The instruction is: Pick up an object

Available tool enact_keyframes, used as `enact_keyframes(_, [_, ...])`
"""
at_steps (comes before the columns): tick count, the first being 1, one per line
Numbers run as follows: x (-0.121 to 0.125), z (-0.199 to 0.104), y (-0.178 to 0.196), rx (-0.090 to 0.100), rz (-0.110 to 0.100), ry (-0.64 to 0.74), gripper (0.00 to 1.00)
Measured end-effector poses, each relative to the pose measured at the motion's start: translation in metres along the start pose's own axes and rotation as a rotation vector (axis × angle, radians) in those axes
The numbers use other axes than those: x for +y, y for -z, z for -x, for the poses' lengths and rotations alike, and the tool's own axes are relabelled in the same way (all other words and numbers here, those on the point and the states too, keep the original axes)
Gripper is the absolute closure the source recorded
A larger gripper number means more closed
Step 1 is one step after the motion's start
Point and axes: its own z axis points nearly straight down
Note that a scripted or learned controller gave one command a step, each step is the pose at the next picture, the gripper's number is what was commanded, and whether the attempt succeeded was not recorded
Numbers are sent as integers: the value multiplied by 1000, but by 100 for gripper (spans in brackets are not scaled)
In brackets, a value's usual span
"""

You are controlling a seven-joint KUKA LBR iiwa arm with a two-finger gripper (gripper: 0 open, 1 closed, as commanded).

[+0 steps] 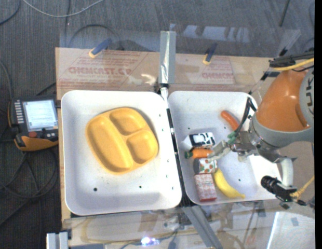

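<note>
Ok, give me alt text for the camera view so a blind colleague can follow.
The gripper reaches into the right bin over a carrot, beside a banana, red carton, black-and-white pack and sausage. The left bin holds a yellow divided tray.

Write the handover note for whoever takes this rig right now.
Gripper: low in the right bin, beside the carrot; nothing visibly held.
Right bin: carrot, black-and-white pack, red carton, banana, orange sausage near the back wall.
Left bin: yellow divided tray.
Done: nothing lifted yet.
Left: grasp one object and raise it.
</note>
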Motion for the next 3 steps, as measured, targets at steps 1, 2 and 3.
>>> enact_keyframes(1, [9, 17, -65, 2, 29, 117, 0])
enact_keyframes(2, [85, -5, -94, -5, 28, 165, 0])
enact_keyframes(3, [84, -3, -88, -2, 22, 163, 100])
